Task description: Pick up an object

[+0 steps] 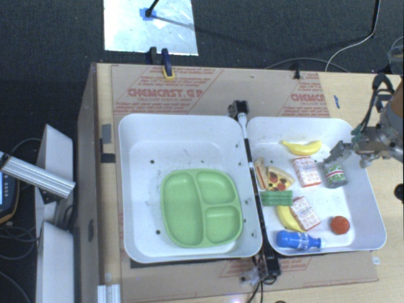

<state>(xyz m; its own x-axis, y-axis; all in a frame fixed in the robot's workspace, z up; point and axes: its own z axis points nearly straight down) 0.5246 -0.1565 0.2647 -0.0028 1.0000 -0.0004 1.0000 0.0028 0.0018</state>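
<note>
We see the arm (394, 115) enter at the right, its pincer (349, 147) hanging over the right bin (369, 201) near the far right wall. Whether the pincer is open or closed, we cannot tell. A small can with a green and red label (335, 173) lies just below it, tilted; contact unclear.

Also in the right bin: a banana (302, 147) toward the far side, a red-and-white carton (307, 171) just left of the can, a pizza slice (272, 178) by the dividing wall, a green block (276, 198) beneath it. Second banana (286, 217) with another small carton (305, 213) lying over it. A red ball (340, 225) near the front right, a blue bottle (298, 240) on its side along the front wall.

The left bin (142, 150) holds a green divided plate (202, 207). Both bins rest on the desk (189, 87).
</note>
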